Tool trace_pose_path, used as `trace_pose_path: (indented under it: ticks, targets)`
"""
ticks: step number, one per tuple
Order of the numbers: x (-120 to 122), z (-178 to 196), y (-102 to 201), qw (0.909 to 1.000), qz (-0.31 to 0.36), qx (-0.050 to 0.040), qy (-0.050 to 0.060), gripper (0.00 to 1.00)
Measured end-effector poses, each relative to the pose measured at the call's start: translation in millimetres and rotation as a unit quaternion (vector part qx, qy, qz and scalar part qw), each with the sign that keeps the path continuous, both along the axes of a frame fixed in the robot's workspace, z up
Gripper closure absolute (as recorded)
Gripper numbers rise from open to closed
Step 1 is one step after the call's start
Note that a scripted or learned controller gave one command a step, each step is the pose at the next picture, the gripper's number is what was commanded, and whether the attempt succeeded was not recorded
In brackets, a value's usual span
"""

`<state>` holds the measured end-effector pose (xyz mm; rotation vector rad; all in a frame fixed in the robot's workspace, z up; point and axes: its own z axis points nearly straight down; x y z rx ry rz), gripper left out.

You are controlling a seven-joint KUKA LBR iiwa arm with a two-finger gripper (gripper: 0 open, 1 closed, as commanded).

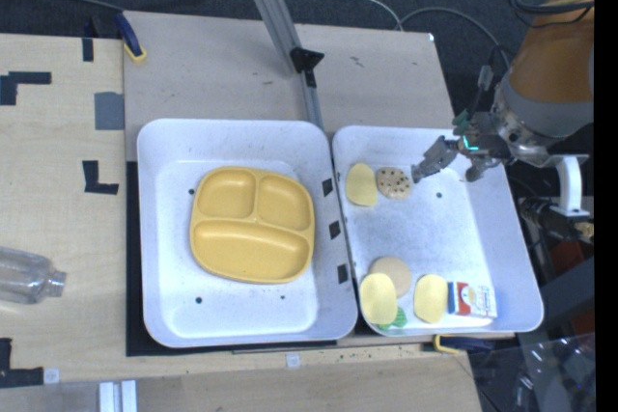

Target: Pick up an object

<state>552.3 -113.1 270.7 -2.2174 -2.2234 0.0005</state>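
Seen from above, the arm's pincer [450,159], fingers apart and empty, hovers over the right bin [483,236] just beside a speckled cookie [391,180]; closing off-centre could nudge it against the neighbouring yellow piece [361,185].

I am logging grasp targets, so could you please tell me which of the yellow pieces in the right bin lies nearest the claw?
The yellow piece beside the brown cookie, alone at the bin's far end; the other two sit at the near edge.

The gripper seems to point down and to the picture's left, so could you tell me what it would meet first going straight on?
Probably the brown cookie, just ahead of the gripper, though its height is unclear.
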Motion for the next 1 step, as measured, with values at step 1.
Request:
trace_pose_path:
  ticks: [1]
  targets:
    - [-49.6, -21.5, -8.8, 1.0000, -0.002, -0.0004, 0.003, 0.00]
